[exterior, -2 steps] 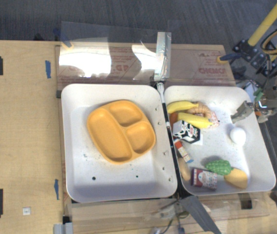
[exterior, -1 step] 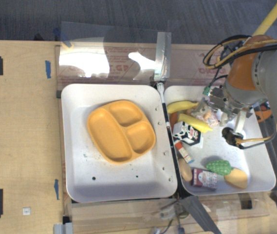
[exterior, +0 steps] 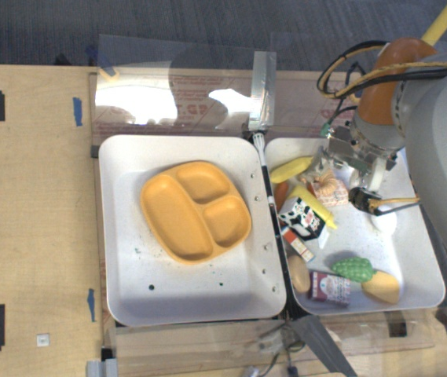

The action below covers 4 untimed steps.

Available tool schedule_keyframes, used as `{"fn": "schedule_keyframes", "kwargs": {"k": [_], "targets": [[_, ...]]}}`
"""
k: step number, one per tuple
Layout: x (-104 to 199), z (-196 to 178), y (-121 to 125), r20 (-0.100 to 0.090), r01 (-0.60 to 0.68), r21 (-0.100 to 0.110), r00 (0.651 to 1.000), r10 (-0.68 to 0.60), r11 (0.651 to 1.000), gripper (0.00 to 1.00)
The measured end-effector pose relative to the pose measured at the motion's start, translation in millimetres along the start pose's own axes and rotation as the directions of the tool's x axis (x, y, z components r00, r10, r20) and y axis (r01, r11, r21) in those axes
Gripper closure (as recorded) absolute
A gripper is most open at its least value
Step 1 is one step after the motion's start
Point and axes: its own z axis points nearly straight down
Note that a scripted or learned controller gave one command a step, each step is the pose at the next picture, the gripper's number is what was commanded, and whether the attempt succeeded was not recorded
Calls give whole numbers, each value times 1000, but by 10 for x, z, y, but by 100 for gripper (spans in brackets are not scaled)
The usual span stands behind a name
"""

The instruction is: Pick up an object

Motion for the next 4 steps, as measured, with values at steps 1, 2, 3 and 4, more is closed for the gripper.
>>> {"fn": "schedule_keyframes", "kwargs": {"k": [1, 2, 3, 4], "targets": [[9, -132, -6, 2, 1, 3, 1000, -1, 1000, 100], [-650, -4, 142, 6, 173, -39, 985, -173, 984, 100], [-123, -952, 38, -10, -104, -48, 995, 104, 993, 100], [256, -1988, -117, -35, -639, -34, 769, 639, 768, 100]]}}
